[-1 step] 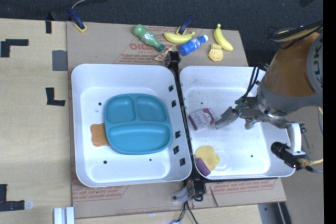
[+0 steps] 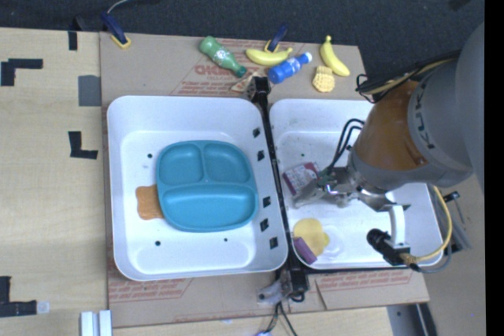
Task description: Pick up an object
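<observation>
At the left of the frame, the left bin (image 2: 126,130) on the bench (image 2: 47,169) holds a blue divided plate (image 2: 208,185), with an orange-brown piece (image 2: 146,202) tucked partly under its left edge. Along the top of the frame, beyond the bins, lie a green bottle (image 2: 221,56), a yellow banana (image 2: 268,56), a blue bottle (image 2: 289,68), a small yellow corn-like piece (image 2: 322,78) and a second banana (image 2: 334,57).

In the right bin (image 2: 315,110), a crumpled reddish packet (image 2: 300,176) sits near the divider, at centre right of the frame. Below it, toward the lower edge, rests a yellow round piece (image 2: 310,233) with a purple item (image 2: 305,249) at its lower left.

The arm's pincer (image 2: 321,190) reaches in from the right, its tips low over the bin floor, just beside or touching the packet's right edge; whether they stand wide or narrow cannot be told at this angle, and nothing is seen held between them.

The packet appears the likeliest target. A clean pick would probably call for centring the tips over it, pressing low enough to catch the thin wrapper, and closing fully before lifting straight up.
</observation>
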You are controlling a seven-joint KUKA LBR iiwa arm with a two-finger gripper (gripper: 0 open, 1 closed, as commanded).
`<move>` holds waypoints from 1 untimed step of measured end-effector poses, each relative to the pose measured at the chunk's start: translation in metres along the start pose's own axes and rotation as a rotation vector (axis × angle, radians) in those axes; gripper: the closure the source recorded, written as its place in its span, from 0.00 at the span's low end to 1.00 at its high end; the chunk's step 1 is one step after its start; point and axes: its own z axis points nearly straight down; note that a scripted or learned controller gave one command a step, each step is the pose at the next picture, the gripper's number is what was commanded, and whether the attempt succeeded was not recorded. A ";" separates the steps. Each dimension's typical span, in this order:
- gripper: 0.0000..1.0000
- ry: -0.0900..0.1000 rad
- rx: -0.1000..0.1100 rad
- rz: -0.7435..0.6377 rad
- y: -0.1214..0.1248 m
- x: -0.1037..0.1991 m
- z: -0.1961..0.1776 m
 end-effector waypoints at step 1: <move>0.00 -0.002 -0.003 0.000 0.057 -0.002 0.000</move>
